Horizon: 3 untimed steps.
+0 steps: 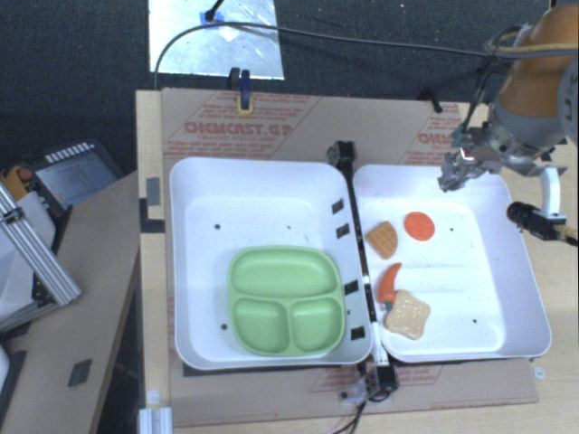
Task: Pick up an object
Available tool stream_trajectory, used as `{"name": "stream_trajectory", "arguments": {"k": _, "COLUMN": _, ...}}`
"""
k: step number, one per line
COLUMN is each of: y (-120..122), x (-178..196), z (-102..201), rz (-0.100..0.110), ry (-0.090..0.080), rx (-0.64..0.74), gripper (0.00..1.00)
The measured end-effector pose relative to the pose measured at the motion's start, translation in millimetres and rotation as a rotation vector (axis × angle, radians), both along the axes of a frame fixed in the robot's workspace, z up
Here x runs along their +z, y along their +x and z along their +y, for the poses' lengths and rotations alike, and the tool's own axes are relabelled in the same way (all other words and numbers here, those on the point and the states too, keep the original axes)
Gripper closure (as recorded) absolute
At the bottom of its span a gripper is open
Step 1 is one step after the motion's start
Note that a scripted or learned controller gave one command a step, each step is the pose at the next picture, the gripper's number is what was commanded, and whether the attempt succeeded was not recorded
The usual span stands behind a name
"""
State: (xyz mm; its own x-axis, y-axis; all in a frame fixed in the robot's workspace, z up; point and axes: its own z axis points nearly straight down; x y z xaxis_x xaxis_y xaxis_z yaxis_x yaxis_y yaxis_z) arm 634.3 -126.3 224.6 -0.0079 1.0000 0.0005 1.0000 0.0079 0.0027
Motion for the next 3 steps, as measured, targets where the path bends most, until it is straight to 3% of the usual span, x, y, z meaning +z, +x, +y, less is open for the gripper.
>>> {"name": "stream_trajectory", "arguments": {"k": 2, "y": -27, "x": 15, "z": 114, "rz": 0.001, "ry": 0.002, "rx": 0.002, "gripper": 1.00}}
{"name": "stream_trajectory", "arguments": {"k": 3, "y": -53, "x": 18, "z": 169, "rz": 0.003, "ry": 0.002, "rx": 0.002, "gripper": 1.00}}
